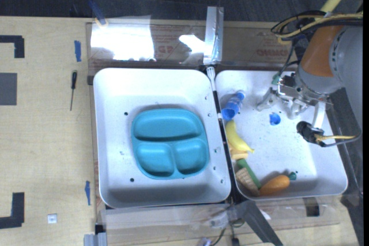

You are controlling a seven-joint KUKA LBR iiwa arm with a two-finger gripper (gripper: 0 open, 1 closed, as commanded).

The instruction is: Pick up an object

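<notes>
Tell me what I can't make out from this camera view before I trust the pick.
- Gripper: too small and cluttered to tell how the fingers stand, or whether anything sits between them.
- Small blue object under the gripper: too small to identify.
- Brush and carrot: they overlap at the right bin's near wall, so contact is unclear.
- Arm: cut off by the right edge.

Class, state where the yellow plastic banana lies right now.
The yellow plastic banana lies in the right white bin, against its left wall, between the blue plastic bottle above and the brush below.
</notes>
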